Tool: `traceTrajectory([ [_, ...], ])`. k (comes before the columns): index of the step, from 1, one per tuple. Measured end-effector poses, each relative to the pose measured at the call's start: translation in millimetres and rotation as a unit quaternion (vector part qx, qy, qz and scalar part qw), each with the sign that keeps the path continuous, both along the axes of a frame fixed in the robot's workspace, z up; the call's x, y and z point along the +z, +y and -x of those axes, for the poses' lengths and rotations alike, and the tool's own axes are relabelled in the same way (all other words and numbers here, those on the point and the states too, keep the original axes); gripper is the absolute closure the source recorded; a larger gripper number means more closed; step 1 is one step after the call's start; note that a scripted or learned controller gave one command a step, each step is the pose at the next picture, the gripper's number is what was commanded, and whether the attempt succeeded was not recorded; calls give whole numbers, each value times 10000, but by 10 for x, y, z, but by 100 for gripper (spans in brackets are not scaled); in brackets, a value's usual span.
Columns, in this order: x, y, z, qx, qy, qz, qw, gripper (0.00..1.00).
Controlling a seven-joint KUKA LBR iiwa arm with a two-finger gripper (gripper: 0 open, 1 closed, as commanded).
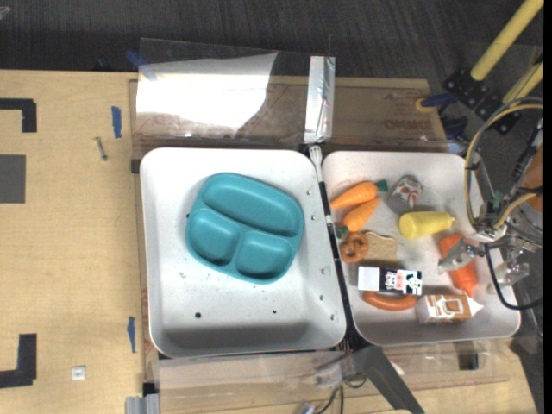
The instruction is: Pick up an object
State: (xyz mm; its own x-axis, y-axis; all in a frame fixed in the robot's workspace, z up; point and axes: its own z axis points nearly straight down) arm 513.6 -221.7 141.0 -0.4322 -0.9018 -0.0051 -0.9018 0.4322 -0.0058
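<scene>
The tan wooden desk (69,257) stands on dark carpet. The left bin (172,300) carries a teal tray (246,227). The right bin (496,322) contains toy foods, including a yellow pear-shaped piece (424,224) at centre. Hand (470,253) state: cannot tell.

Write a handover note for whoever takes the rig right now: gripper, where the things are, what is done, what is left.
Gripper: low at the right edge of the right bin; whether it holds anything cannot be told.
Right bin holds the toy food: two carrots, yellow piece, pretzel, sausage, small carton, orange piece beside the gripper.
Left bin: teal divided plate.
Done: nothing visibly lifted.
Left: grasp and raise one object.
</scene>
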Motion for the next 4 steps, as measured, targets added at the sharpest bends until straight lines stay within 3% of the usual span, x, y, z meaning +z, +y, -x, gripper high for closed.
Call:
traceTrajectory([
  [1,-527,64,286,633,-15,-27,9980,0],
  [2,-457,86,278,2228,-37,-37,9749,0],
  [3,-431,136,232,3612,-137,16,9324,0],
  [4,-450,280,184,5195,-195,141,8542,0],
])
